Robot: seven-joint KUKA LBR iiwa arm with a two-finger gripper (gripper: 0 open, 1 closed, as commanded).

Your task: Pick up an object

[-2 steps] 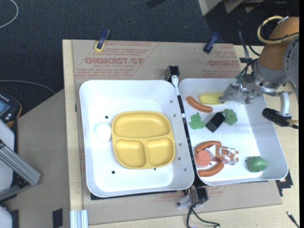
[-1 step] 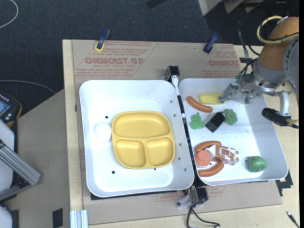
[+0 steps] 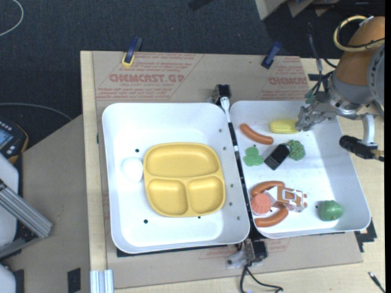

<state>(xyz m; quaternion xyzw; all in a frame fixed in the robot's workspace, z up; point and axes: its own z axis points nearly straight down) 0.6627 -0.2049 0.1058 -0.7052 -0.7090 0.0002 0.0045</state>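
My gripper (image 3: 303, 121) hangs low over the back of the right bin (image 3: 348, 170), its tips just right of a yellow toy lemon (image 3: 282, 127). Nothing shows between its fingers. In the same bin lie an orange hot dog (image 3: 256, 133), a black block (image 3: 277, 156), a green broccoli piece (image 3: 296, 149), a green leafy piece (image 3: 253, 157), an orange sausage ring around a pink disc (image 3: 267, 203), a small white-and-orange toy (image 3: 294, 197) and a green pepper (image 3: 330, 210).
The left bin (image 3: 122, 127) holds a yellow three-part plate (image 3: 183, 179) and a white round object (image 3: 131, 166). A black divider runs between the bins. Clamps sit on the board's back edge.
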